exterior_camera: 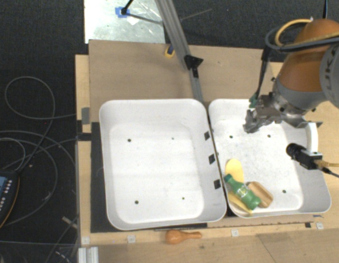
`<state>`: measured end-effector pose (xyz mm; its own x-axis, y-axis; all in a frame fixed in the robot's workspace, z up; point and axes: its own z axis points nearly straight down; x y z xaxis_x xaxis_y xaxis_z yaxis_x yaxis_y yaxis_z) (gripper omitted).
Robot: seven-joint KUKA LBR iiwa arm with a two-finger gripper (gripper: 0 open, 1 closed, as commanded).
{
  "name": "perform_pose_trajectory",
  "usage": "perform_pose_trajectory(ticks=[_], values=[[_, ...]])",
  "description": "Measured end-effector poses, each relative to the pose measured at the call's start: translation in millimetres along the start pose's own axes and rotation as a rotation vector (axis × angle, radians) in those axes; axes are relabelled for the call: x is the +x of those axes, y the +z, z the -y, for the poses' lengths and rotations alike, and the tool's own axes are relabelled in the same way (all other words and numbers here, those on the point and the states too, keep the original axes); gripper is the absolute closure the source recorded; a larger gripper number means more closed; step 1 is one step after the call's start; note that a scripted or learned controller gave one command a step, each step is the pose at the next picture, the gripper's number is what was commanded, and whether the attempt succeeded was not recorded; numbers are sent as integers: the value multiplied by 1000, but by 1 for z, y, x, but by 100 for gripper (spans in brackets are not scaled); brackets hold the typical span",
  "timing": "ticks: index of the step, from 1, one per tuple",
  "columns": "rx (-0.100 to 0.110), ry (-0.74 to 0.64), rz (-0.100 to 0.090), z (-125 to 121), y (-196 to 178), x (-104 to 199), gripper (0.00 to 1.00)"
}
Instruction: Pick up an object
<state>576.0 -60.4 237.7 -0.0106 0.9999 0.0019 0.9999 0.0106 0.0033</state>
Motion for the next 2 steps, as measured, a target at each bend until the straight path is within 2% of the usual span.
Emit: perform_pose_trajectory(ticks=[2], values=[[-1,-1,-1,-30,-16,103,100]])
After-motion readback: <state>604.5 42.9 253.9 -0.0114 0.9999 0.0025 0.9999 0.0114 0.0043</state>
